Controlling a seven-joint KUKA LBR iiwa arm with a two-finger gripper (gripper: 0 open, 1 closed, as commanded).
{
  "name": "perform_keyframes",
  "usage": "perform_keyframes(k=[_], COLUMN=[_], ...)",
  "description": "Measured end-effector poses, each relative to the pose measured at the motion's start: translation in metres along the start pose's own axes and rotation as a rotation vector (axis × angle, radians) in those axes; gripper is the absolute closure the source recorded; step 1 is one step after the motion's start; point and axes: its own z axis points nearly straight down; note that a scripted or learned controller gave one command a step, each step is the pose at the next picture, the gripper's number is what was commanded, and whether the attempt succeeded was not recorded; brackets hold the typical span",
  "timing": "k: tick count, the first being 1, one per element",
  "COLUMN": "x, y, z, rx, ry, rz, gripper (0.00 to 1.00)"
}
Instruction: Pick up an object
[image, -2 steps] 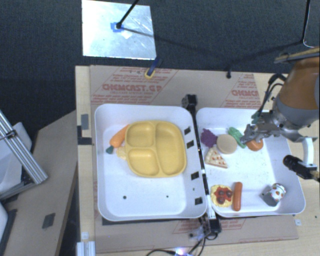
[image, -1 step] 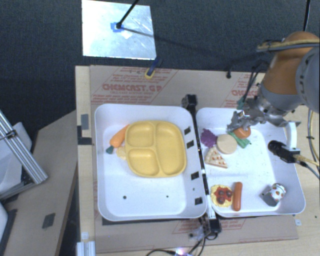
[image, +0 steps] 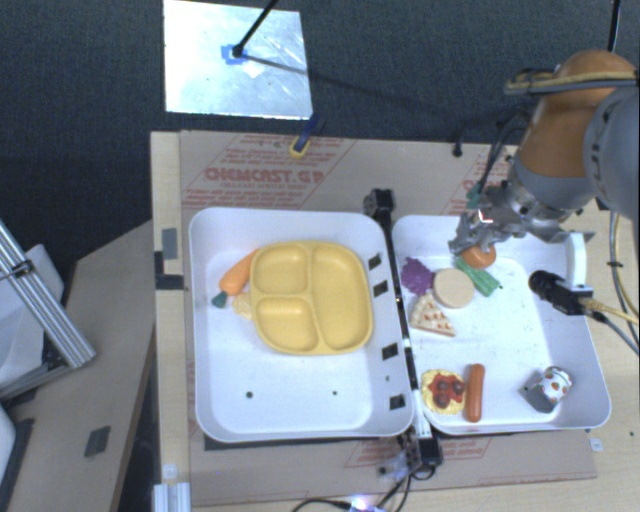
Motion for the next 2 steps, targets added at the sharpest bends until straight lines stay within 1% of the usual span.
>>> perform_keyframes(k=[1,2], x=[0.015,0.002], y=[0.012,0.005], z=[-0.006,-0.014], rx=[0.000,0.001], ry=[0.000,-0.001], rz=[0.000,0.006], gripper=[1.00,1.00])
